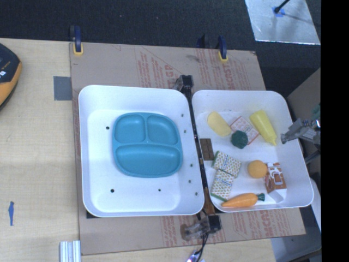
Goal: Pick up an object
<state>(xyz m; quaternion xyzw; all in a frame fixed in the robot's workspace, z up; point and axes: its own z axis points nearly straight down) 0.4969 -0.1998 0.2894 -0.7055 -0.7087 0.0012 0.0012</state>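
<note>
The right bin [289, 146] holds several small things: a pale yellow lemon-like piece [218, 124], a yellow banana-shaped piece [263, 127], a dark green ball [239, 140], an orange ball [257, 169], a carrot [240, 201], two patterned cracker packets [225, 164], a red-white packet [243, 127] and a brown carton [275, 178]. My gripper [297, 131] enters at the right edge of the view, over the bin's right rim, beside the banana-shaped piece. Nothing shows between its fingers.
The left bin [98, 195] carries a blue divided plate [146, 144]. Clamps [78, 40] hold the cardboard sheet at the back. A yellow-black device [6, 72] lies at the far left of the bench.
</note>
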